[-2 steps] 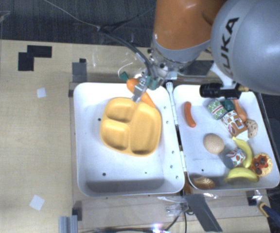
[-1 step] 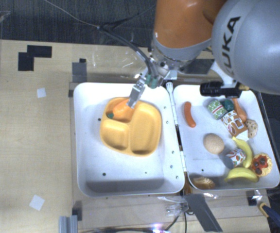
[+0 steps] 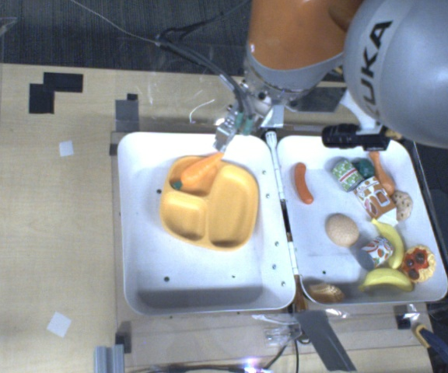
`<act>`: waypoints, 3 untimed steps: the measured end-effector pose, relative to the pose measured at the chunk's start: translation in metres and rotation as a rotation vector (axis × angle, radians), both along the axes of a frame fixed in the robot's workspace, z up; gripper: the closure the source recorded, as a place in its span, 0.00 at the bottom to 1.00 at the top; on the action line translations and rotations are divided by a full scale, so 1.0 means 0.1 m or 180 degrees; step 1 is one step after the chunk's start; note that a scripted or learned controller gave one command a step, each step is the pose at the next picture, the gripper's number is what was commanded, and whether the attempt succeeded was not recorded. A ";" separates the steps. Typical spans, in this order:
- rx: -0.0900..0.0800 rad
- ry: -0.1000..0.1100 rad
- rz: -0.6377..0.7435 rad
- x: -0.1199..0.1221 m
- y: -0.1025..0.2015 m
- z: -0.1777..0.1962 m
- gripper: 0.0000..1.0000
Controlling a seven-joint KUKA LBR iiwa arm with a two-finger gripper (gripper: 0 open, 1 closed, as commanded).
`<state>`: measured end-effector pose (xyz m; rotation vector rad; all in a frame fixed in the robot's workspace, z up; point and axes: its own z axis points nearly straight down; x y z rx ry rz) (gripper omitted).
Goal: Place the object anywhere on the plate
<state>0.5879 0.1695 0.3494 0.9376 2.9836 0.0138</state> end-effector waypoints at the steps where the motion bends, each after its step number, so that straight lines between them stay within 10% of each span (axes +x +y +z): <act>1: -0.0010 0.0014 0.0648 -0.17 0.24 0.37 1.00; 2: -0.0017 0.0015 0.1365 -0.12 0.62 0.26 1.00; 3: -0.0017 0.0014 0.1365 -0.12 0.62 0.26 0.00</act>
